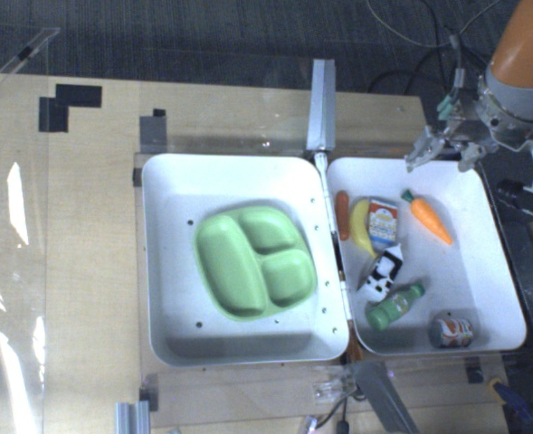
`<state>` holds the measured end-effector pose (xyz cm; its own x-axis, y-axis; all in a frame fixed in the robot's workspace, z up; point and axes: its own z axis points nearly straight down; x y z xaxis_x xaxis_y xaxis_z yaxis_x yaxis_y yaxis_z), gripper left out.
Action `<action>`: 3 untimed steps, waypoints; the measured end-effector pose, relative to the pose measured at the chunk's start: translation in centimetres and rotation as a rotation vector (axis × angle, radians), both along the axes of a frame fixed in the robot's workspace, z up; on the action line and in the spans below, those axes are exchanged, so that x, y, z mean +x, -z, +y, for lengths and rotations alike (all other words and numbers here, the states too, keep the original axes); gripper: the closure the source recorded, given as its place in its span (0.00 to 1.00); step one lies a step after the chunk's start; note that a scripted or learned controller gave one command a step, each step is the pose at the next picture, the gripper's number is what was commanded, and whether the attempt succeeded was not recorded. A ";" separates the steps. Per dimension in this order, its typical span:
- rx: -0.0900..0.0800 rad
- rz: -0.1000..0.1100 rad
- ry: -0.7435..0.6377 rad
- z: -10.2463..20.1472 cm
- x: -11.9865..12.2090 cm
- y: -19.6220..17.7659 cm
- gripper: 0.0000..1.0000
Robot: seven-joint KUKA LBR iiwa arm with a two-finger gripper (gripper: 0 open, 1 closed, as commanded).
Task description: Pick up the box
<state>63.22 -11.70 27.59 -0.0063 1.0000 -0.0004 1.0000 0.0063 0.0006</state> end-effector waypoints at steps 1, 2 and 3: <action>-0.001 -0.001 -0.051 -4.8 3.1 3.7 0.00; 0.000 -0.002 -0.283 0.2 3.8 17.6 0.00; -0.001 -0.005 -0.322 4.3 2.9 9.1 0.00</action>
